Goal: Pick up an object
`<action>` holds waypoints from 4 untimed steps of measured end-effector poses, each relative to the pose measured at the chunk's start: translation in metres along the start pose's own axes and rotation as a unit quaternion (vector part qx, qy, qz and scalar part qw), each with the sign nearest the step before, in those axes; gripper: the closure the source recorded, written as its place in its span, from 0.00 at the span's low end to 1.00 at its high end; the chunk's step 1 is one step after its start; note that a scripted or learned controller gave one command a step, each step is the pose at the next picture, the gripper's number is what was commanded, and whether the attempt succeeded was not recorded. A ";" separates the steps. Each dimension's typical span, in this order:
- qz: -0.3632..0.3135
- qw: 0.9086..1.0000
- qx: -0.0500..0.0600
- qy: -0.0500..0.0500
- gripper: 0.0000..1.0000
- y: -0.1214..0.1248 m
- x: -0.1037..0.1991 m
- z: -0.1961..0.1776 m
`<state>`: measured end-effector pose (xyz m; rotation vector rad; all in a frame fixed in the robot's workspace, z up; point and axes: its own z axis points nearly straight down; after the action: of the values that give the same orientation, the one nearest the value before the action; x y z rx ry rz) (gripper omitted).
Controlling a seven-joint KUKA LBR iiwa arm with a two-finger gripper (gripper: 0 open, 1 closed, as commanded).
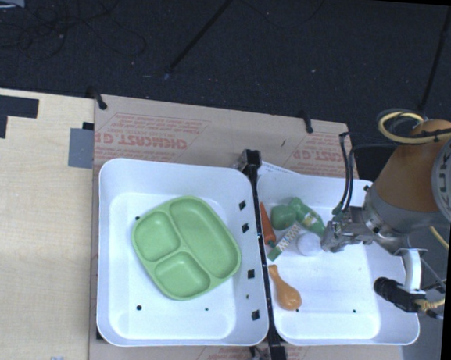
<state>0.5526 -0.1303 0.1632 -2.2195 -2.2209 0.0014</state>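
The right bin (338, 322) holds several small objects near its left wall: a green toy (289, 214), an orange carrot-like stick (266, 222), a small white ball (308, 244) and a tan pear-shaped piece (285, 290). My gripper (333, 238) is low in this bin, just right of the white ball and green toy. The arm's orange band (410, 172) rises above it at the right.
In the left bin (121, 205) lies a green divided plate (185, 246). A black clip bar (255, 248) joins the two bins. Cardboard (175, 132) lies beneath them on the wooden bench. Cables hang beside the arm at the right.
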 end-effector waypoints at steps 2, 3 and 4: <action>0.000 1.000 0.000 0.000 1.00 -0.003 -0.012 -0.070; -0.001 1.000 0.000 0.000 1.00 0.001 0.039 -0.078; 0.001 1.000 0.000 0.000 1.00 0.016 0.082 -0.069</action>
<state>0.5691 -0.0481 0.2326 -2.2220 -2.2186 0.0030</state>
